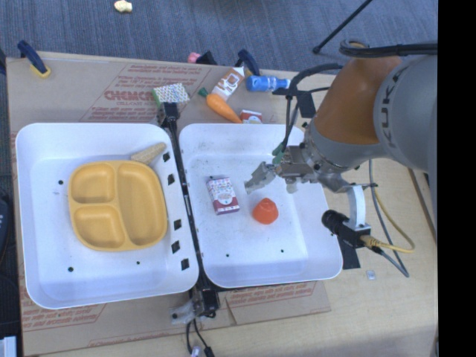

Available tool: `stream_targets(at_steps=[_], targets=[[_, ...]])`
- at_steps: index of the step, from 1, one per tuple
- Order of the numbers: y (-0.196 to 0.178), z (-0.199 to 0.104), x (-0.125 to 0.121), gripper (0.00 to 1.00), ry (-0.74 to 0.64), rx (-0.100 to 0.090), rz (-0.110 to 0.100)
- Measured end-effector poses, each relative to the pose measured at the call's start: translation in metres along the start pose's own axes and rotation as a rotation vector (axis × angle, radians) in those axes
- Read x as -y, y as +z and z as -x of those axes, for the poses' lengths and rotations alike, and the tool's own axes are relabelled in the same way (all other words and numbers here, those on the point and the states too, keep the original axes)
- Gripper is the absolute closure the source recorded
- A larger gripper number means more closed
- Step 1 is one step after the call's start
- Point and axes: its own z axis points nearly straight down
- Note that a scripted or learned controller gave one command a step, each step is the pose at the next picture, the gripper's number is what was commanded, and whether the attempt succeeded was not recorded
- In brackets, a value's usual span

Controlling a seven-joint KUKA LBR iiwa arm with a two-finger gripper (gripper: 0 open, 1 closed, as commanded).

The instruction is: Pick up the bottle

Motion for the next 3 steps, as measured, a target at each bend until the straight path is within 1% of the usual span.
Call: stream_targets(at_steps=[1, 2, 3], targets=[[0.097, -0.019, -0.030, 0.00, 0.251, -0.001, -0.002], [0.087, -0.019, -0.030, 1.00, 0.248, -0.001, -0.005], [0.081, -0.010, 0.025, 1.00, 0.432, -0.001, -0.001]])
